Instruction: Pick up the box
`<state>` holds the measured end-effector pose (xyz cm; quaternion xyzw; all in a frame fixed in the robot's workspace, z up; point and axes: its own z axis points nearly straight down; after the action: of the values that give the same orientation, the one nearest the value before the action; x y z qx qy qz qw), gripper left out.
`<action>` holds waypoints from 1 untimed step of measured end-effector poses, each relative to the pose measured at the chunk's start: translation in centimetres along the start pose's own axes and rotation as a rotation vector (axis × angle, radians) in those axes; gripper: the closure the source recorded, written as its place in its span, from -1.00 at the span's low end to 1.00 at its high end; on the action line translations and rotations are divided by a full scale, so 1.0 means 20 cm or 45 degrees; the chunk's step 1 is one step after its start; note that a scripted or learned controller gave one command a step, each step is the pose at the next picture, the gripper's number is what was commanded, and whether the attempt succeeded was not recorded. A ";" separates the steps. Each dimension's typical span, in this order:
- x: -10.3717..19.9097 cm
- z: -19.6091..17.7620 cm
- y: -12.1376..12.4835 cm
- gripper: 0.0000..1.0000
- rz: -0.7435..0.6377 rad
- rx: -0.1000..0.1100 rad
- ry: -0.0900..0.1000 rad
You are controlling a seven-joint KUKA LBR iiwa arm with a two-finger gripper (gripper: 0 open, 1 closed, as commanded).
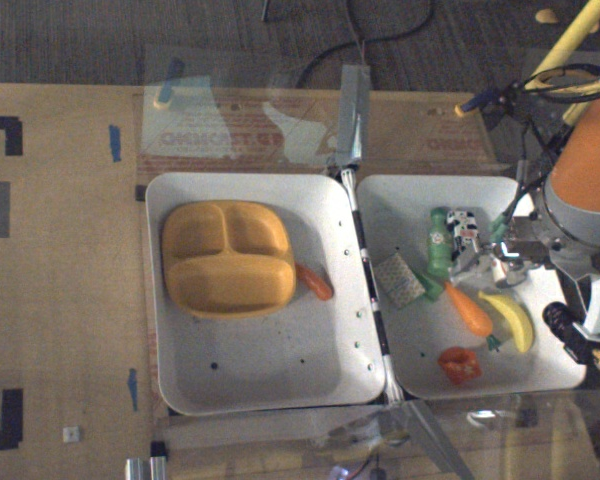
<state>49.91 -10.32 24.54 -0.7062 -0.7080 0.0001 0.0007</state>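
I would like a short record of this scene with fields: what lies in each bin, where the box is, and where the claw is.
left bin: yellow divided tray, small orange piece at its right edge
right bin: green bottle, grey grater, carrot, banana, red pepper
box: black-and-white, right of the green bottle
claw: just right of the box, above the carrot

Across the top of the frame, dark grey carpet [130, 18] is running edge to edge, with a black cable [385, 13] looping over it at upper middle. Below that, a brown cardboard sheet [60, 298] is covering the bench, filling the left side. Blue tape [114, 143] is sticking to it at upper left, and black corner marks [5, 133] are sitting along the left edge. Light is falling evenly, with soft shadows.
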 end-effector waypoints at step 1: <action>0.29 0.31 0.24 -1.00 0.155 0.001 0.000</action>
<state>54.64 -4.44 18.41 -0.7480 -0.6637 0.0003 0.0010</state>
